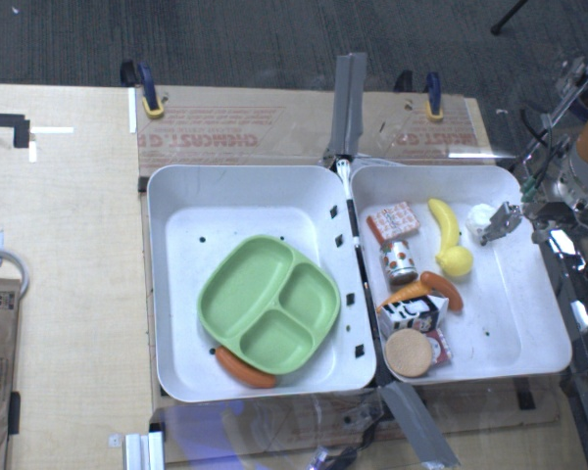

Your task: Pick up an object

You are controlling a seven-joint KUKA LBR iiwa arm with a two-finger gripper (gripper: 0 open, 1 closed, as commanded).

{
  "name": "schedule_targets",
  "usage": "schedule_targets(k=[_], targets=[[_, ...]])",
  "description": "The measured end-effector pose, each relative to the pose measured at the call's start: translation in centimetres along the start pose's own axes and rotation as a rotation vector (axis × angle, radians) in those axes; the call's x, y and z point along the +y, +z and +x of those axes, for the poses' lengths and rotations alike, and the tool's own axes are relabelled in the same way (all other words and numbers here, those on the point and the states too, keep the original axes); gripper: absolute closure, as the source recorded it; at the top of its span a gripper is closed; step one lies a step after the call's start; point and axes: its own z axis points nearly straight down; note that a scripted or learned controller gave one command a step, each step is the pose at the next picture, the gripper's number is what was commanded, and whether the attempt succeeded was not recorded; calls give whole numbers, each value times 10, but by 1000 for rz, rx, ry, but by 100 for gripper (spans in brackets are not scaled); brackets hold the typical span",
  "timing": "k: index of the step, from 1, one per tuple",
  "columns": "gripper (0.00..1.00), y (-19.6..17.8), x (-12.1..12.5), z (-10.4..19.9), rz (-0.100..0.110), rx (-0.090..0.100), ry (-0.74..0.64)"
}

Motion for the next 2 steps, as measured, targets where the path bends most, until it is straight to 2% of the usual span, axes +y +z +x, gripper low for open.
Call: schedule_targets(k=[1, 2], targets=[[0, 98, 74, 22, 0, -1, -50], [0, 102, 63, 72, -1, 0, -59]])
